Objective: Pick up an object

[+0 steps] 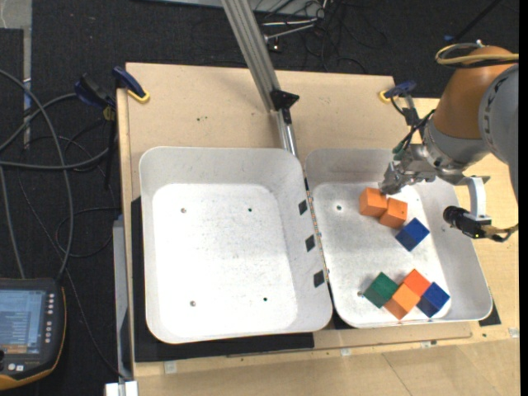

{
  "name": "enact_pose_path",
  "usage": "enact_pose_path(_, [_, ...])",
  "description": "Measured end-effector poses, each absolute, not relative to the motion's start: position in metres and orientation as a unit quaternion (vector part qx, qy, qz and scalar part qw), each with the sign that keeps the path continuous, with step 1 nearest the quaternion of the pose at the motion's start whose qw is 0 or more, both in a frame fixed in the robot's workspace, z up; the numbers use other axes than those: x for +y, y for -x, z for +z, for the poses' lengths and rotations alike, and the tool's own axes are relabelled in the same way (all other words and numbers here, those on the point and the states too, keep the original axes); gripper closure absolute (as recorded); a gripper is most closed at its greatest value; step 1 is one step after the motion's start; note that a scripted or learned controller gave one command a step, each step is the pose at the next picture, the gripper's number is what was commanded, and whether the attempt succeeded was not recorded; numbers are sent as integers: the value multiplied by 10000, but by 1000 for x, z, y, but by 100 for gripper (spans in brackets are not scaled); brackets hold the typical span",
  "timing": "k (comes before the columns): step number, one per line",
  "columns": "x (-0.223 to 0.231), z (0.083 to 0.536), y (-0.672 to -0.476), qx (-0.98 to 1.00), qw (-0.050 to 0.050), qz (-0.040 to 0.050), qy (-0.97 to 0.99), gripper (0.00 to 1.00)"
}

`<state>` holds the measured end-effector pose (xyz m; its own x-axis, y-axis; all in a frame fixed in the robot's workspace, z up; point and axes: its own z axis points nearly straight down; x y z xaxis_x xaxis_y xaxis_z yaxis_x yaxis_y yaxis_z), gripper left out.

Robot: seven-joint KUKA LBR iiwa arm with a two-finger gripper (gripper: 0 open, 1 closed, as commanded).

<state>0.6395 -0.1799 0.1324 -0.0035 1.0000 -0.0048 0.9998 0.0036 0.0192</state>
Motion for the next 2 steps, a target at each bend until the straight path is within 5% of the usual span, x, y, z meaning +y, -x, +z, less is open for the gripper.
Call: enact_pose_path(2, [-187, 233, -643, 7081, 39, 19, -7061, 100])
